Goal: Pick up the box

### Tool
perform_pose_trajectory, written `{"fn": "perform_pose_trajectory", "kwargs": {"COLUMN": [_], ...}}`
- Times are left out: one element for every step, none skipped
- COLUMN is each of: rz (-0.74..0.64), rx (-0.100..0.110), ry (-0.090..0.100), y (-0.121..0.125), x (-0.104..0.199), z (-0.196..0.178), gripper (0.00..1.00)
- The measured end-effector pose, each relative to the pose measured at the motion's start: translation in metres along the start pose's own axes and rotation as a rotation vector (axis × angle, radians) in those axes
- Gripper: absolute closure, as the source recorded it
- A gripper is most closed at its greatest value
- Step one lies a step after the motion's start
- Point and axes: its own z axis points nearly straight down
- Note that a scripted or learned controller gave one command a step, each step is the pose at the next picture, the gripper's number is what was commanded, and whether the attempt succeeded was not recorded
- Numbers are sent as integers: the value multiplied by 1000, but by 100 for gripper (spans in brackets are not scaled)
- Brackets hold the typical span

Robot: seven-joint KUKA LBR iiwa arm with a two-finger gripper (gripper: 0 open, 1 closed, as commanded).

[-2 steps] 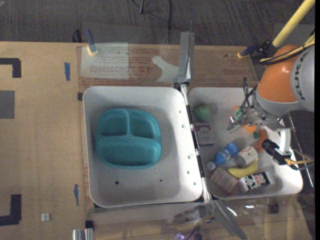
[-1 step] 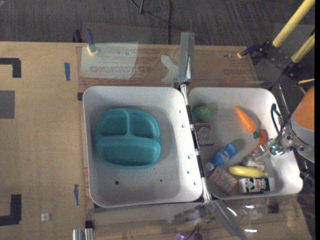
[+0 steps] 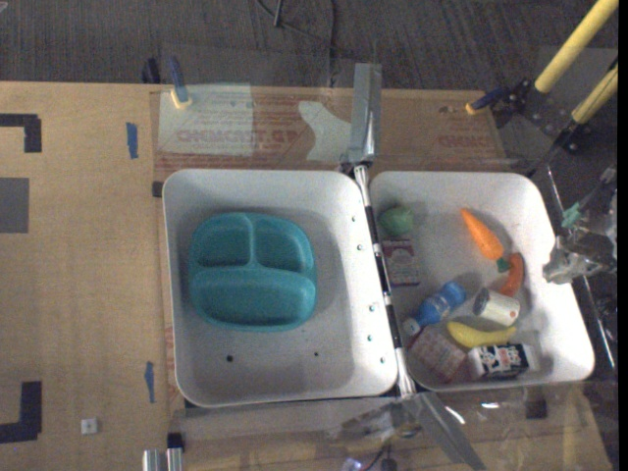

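A small flat red-and-white box (image 3: 399, 262) lies in the right bin (image 3: 549, 204), against its left wall and just below a green ball (image 3: 396, 219). A white carton with dark print (image 3: 500, 360) lies on its side at the bin's front, under a banana (image 3: 480, 335). Nothing is touching or holding either of them.
The right bin also holds an orange carrot (image 3: 482, 234), a smaller orange piece (image 3: 510, 275), a blue bottle (image 3: 440, 304), a white cup (image 3: 497, 307) and a reddish packet (image 3: 438, 353). A teal divided plate (image 3: 252, 270) lies in the left bin (image 3: 186, 361). A grey metal piece (image 3: 569, 259) overhangs the right rim.
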Motion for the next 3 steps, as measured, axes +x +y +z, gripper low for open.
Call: {"fn": "perform_pose_trajectory", "kwargs": {"rz": [-322, -321, -32], "rx": [-6, -8, 1], "ry": [2, 2, 0], "y": [-6, -5, 55], "x": [75, 76, 12], "z": [116, 116, -21], "gripper": [100, 0, 0]}}
